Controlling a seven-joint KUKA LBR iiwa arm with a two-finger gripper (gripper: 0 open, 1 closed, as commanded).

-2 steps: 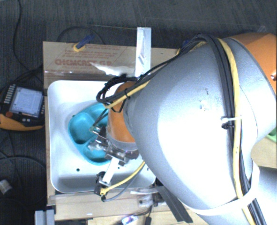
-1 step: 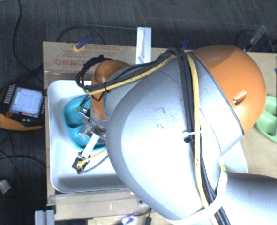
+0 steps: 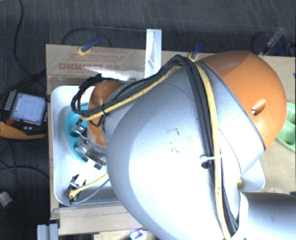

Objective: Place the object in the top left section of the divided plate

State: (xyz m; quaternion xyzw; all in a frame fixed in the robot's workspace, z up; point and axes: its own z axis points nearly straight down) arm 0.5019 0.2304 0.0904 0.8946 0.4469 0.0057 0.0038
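Camera view: the arm [image 3: 188,149] hides most of the blue plate [image 3: 72,129]; jaws' state cannot be told.

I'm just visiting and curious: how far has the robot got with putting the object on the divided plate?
Hard to say. The arm reaches low into the left bin, its bulk covering most of it. A blue item, perhaps the plate, peeks out beside the wrist. No finished placement is visible.
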